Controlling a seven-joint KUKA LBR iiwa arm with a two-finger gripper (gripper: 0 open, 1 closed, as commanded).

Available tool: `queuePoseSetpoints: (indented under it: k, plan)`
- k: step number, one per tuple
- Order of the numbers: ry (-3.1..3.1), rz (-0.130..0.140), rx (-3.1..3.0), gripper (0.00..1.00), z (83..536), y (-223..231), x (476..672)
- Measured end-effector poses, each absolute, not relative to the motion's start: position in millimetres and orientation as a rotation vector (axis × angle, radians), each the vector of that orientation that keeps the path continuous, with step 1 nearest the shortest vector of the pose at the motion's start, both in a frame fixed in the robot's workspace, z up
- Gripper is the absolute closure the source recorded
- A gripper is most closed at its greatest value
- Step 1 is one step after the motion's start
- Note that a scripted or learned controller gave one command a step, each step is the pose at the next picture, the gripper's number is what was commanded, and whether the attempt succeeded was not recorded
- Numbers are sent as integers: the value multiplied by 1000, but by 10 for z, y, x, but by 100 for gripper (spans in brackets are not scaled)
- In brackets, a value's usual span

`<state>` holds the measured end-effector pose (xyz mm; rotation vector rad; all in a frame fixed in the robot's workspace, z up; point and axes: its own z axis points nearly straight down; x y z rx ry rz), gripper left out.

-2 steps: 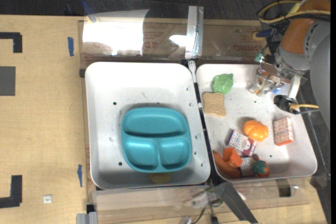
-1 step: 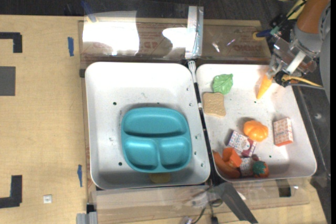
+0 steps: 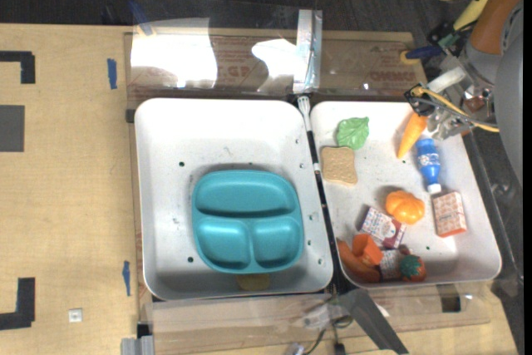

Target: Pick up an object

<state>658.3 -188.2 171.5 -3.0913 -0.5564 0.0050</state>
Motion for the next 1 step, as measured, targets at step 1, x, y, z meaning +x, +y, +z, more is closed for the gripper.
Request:
queuePoseSetpoints:
  k: [1]
  plan:
    - [-556, 7, -3091, 0, 1712, -1881, 6581]
